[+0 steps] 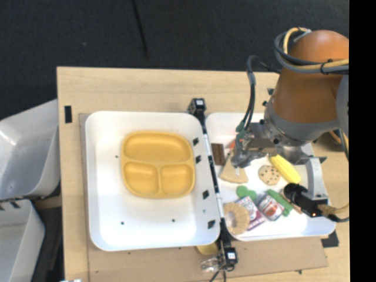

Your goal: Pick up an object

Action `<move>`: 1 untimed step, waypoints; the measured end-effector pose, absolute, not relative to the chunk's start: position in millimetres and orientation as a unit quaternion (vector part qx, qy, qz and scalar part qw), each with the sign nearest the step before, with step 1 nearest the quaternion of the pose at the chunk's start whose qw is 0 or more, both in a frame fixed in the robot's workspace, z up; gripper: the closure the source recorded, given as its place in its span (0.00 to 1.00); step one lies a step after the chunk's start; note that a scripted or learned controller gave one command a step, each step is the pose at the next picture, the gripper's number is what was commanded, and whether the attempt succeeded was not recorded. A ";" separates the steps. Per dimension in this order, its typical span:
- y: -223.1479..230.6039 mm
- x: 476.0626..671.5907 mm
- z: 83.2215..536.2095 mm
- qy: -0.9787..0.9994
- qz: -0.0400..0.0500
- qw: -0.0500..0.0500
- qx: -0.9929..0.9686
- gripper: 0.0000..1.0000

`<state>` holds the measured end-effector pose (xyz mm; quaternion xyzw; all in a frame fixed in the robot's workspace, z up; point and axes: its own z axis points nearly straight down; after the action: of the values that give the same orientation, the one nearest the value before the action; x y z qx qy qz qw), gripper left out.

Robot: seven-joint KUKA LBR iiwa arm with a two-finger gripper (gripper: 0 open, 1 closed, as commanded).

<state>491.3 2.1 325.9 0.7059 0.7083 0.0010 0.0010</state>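
Pincer (239,157) sits low in the right bin (329,231), at that bin's left side, just right of the divider between the bins. Whether it is spread or closed I cannot tell; its tips are lost among dark hardware and cabling, and I see nothing gripped. My arm (308,87) comes in from the right, orange band uppermost.

Directly beneath the pincer lies a tan wedge (232,174), touching or nearly touching it; I cannot say which. A brown block (218,153) lies just left of it, against the divider. To the right lie a spotted cookie (268,174) and a yellow corn cob (285,168), side by side. Nearer the front edge lie a green piece (247,191), a red-labelled packet (269,206), a purple packet (251,210) and a tan ring (237,217), close together.

Left bin (100,216) holds a yellow divided plate (158,163), well apart from the pincer. Both bins rest on the bench (73,87).
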 end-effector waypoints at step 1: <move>-43.5 490.3 420.8 0.706 0.003 0.005 0.708 1.00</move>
<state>490.3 -43.5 420.8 0.7079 0.7062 0.0034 0.0051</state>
